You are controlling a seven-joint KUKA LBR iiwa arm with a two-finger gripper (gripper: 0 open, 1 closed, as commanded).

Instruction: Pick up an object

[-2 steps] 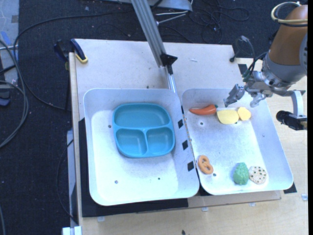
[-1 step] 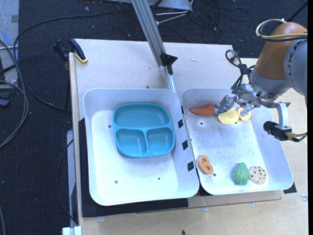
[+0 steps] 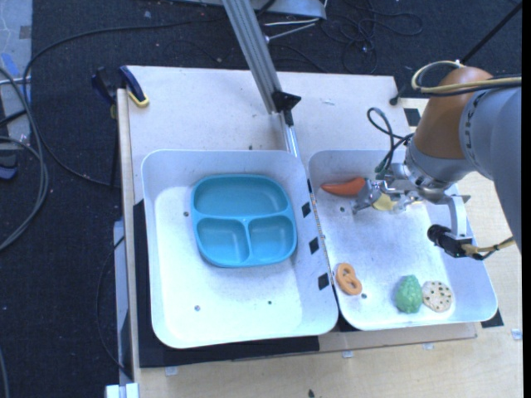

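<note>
Carrot: an orange carrot (image 3: 343,187) lies in the right bin (image 3: 390,255), at its far left corner, just beside the hand.
Yellow piece: something small and yellow (image 3: 384,203) shows at the hand, too hidden to name.
Hand: the hand (image 3: 369,197) is low over the far part of the right bin, right of the carrot; whether its fingers are wide or narrow cannot be told.
Arm: the grey arm (image 3: 485,131) reaches in from the right.
Pretzel: an orange pretzel (image 3: 348,279) lies near the bin's near left side.
Green lump: a green lump (image 3: 407,293) sits by the near edge, touching a spotted cookie (image 3: 436,296).
Left bin: the left bin (image 3: 170,305) holds a blue divided plate (image 3: 244,220).
Bench: both bins rest on the pale bench (image 3: 199,106).
</note>
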